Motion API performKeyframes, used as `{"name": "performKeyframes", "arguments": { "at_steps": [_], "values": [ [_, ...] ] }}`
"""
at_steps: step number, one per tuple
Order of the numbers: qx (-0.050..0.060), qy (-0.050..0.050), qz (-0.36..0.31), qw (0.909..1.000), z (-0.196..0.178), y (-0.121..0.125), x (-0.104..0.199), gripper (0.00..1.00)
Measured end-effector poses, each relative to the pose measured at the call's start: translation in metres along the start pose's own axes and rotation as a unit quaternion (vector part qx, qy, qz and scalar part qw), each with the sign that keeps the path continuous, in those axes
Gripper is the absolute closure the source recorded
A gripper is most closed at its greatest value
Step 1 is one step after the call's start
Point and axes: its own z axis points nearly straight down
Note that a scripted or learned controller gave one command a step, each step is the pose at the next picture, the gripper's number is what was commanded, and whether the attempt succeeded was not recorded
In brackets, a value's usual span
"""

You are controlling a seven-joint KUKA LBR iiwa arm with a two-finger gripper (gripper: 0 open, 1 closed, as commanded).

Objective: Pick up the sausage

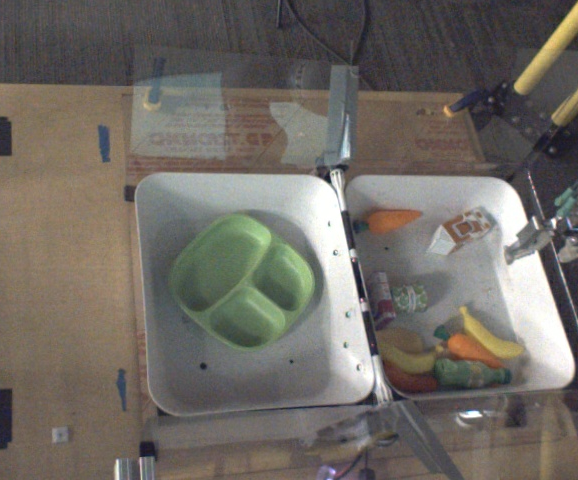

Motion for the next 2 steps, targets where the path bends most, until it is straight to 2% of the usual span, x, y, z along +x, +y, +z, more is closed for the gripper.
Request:
{"name": "performKeyframes", "arguments": {
  "at_steps": [1, 2],
  "values": [
    [0.000, 0.000, -0.081, 0.9967, 0.127, 0.056, 0.030, 0.00],
    [-0.005, -0.002, 0.107, 0.9943, 0.174, 0.050, 0.052, 0.00]
  ]
}}
